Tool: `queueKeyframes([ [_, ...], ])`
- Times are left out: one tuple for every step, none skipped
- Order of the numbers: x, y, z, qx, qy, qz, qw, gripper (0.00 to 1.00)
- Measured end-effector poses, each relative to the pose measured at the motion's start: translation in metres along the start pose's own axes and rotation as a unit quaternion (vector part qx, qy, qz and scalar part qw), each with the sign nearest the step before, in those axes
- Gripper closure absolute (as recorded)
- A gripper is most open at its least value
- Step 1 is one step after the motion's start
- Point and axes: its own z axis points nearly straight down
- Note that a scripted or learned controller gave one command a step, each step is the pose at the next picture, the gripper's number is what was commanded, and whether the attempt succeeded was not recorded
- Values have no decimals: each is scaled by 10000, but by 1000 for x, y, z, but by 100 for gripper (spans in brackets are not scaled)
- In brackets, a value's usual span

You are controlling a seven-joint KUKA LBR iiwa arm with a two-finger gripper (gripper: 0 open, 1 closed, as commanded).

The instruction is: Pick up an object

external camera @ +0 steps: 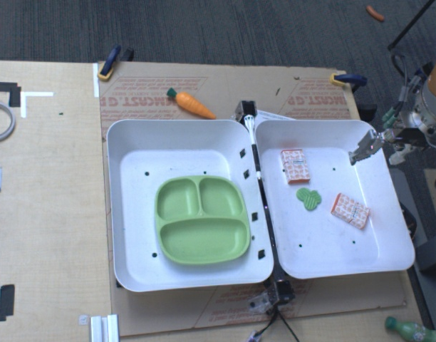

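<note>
The right bin (389, 255) holds three small things: a pink and white carton (295, 166) near its back, a small green ribbed piece (310, 199) in the middle, and an orange and white packet (350, 211) to the right of that. My gripper (379, 154) hovers over the bin's back right rim, above and to the right of the packet. It is open and nothing is between its fingers. One fingertip (362, 150) hangs over the bin floor.
In the left bin (132, 155) lies a green divided plate (202, 219). A toy carrot (191, 103) rests on the cardboard behind the bins. Clamps (110, 61) grip the board's back corners. A green bottle (410, 328) lies at the front right.
</note>
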Motion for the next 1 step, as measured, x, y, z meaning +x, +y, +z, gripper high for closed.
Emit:
queueKeyframes([
  [-9,-21,151,-2,3,-619,9981,0],
])
